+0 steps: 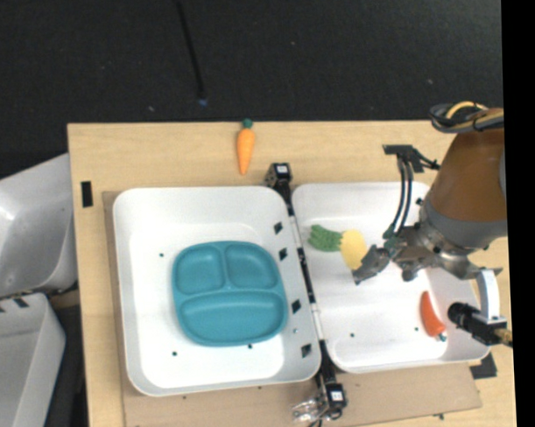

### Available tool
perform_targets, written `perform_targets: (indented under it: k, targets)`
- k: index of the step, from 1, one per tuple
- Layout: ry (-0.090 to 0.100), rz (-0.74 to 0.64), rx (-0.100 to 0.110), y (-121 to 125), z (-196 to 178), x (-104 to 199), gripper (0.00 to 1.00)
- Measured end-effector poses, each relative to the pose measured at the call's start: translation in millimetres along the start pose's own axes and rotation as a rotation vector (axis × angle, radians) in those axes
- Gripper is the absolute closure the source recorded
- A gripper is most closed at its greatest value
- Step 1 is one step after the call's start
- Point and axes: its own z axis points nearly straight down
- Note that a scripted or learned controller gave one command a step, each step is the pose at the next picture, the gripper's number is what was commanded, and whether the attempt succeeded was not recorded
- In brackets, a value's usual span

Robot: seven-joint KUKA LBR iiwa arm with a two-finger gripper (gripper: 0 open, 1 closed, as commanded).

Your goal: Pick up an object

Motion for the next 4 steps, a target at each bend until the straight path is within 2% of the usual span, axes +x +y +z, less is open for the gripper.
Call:
perform_targets:
  k: [1, 3, 4]
  targets:
    - [-0.002, -0.003, -0.013, 2.7, -5.9, 0.2, 0.0]
    - [-0.002, -0.001, -0.009, -0.9, 94.5, -15.8, 0.0]
    - [-0.002, 0.0, -0.01, -0.9, 112.0, -16.8, 0.0]
